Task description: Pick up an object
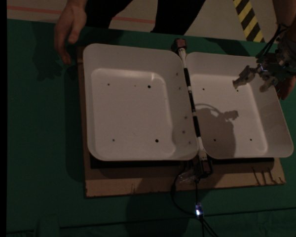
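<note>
Camera view: gripper (254,80) hanging above the right bin (266,149) toward its 1 o'clock corner, 2 fingers spread apart with nothing between them. Cannot tell for certain what is meant for picking. Nearest candidates are the dark specks (149,87) on the floor of the left bin (96,53), at about 1 o'clock and 5 o'clock from its centre, well apart from the gripper. Too small to tell whether loose pieces or holes. If loose, probably very light, stiff and low-lying, so hard to pinch; best taken with fingertips straddling 1 speck and closing right at the bin floor. Person's hand (69,26) near the left bin's 11 o'clock corner, a hazard for any reach that way.
</note>
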`<act>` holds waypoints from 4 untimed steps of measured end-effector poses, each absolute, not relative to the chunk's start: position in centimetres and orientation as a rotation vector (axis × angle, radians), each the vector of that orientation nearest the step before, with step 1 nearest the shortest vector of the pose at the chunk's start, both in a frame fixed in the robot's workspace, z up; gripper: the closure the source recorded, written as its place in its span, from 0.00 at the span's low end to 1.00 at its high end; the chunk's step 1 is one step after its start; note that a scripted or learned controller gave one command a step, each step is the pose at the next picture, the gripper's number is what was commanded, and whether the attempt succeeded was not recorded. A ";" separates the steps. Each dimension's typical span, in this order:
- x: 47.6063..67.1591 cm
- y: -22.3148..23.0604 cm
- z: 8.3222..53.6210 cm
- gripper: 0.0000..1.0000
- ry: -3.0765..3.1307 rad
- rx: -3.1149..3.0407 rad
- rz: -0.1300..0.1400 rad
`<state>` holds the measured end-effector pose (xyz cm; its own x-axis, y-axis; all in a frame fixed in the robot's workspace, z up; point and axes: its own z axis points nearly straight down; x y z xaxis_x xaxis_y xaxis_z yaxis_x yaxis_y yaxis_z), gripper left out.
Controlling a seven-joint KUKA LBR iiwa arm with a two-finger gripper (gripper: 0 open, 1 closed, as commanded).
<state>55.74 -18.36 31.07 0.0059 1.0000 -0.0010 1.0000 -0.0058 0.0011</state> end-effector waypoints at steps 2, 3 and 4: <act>55.6 -18.4 27.1 0.00 2.217 2.228 -0.004; 56.1 -17.8 22.5 0.00 2.219 2.229 -0.005; 56.1 -18.0 18.8 0.00 2.216 2.228 -0.004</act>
